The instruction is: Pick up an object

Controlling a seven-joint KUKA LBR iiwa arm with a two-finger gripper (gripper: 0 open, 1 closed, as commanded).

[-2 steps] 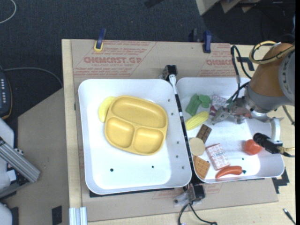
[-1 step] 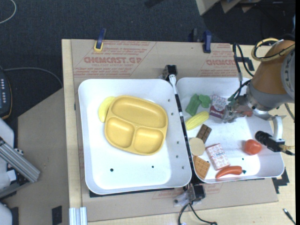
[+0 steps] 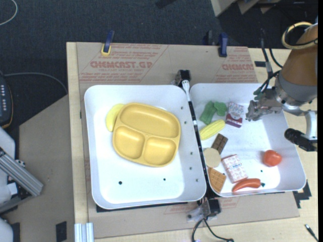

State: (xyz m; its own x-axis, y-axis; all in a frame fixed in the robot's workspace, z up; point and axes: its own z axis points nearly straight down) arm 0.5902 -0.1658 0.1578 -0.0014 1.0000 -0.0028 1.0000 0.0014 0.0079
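The gripper (image 3: 255,110) hangs over the upper part of the right bin (image 3: 292,158), at the end of the arm (image 3: 300,69) that comes in from three o'clock; its fingertips point toward nine o'clock, and whether they stand apart or together cannot be told from this slant. Nothing is seen between them. Just at nine o'clock of the tips lies a small red and white packet (image 3: 234,114), very near but not clearly touched. Farther toward nine o'clock sits a green toy vegetable (image 3: 212,111), and at seven o'clock from the gripper a yellow corn cob (image 3: 212,129) lies slantwise near the bin's left wall. Below the corn come a brown chocolate bar (image 3: 219,143), a pale round disc (image 3: 212,158), and a waffle piece (image 3: 217,179) by the lower left corner. At six o'clock from the gripper lies a red and white carton (image 3: 233,167), with a red sausage (image 3: 246,184) beneath it near the lower rim, and a red tomato (image 3: 272,158) at five o'clock, well apart from the rest. The left bin (image 3: 101,150) holds a yellow divided plate (image 3: 146,134), with a yellow banana (image 3: 113,116) tucked at its ten o'clock edge.
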